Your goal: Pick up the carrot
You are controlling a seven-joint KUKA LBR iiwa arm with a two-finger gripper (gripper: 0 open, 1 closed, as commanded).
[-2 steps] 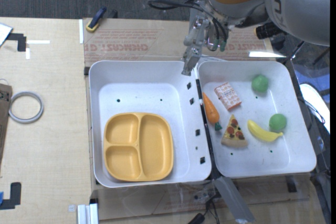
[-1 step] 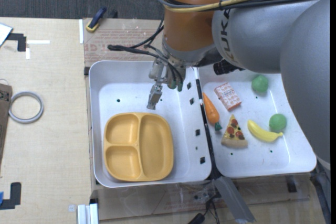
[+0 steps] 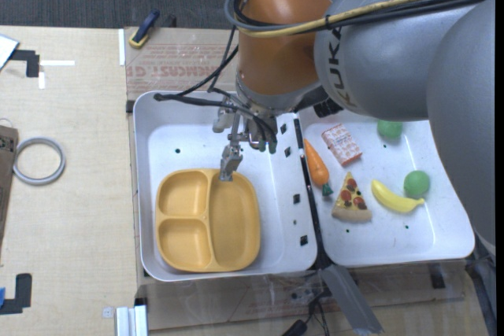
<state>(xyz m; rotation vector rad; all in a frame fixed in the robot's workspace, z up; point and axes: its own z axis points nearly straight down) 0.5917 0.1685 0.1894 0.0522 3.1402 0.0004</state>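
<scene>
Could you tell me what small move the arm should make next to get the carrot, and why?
Probably shift the gripper toward the right bin: it hangs over the yellow divided plastic tray in the left bin, while the orange toy carrot lies untouched by the right bin's left wall.

A yellow plastic divided plate with three compartments lies in the left shallow white bin. In the right white bin lie a toy pizza slice, a yellow toy banana, a green ball and a small red-and-white box. A grey tape ring rests on the pale wooden bench, left of the bins.
</scene>
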